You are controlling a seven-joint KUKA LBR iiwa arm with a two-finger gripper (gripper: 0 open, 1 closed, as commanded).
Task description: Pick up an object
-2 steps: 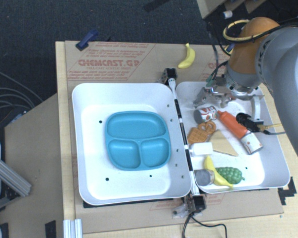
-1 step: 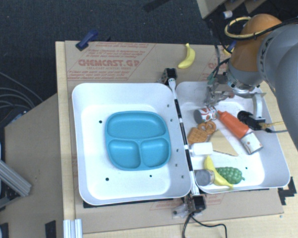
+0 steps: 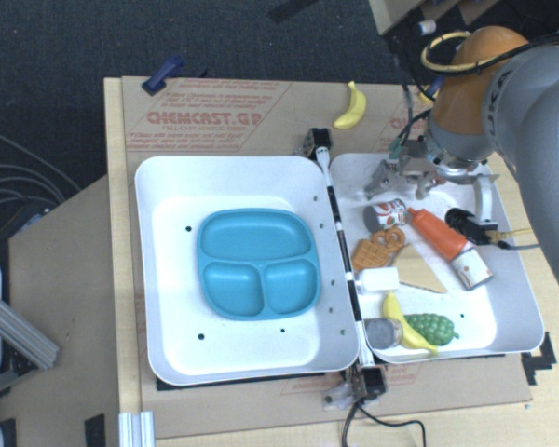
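1. Gripper (image 3: 402,182) hangs low over the back of the right bin (image 3: 514,317), arm coming in from the right. Fingers look spread fairly wide w/ nothing between them; no hold yet.
2. Nearest candidate: small can (image 3: 385,215), lying on its side just below/in front of the fingertips, close but apart as far as I can tell.
3. Orange bottle (image 3: 440,233) lies slanted just beside the can, toward the arm side of the fingers; white cap end further off.
4. Pretzel (image 3: 378,248), white block (image 3: 380,280) & cheese wedge (image 3: 421,275) sit further out in front of the fingers; banana (image 3: 402,324) & green grapes (image 3: 429,327) furthest.
5. Judgement: items crowd one bin so picks come from there; left bin (image 3: 163,277) w/ blue tray (image 3: 257,262) prob. the drop side.
6. Second banana (image 3: 351,108) lies behind the fingers, outside both bins.
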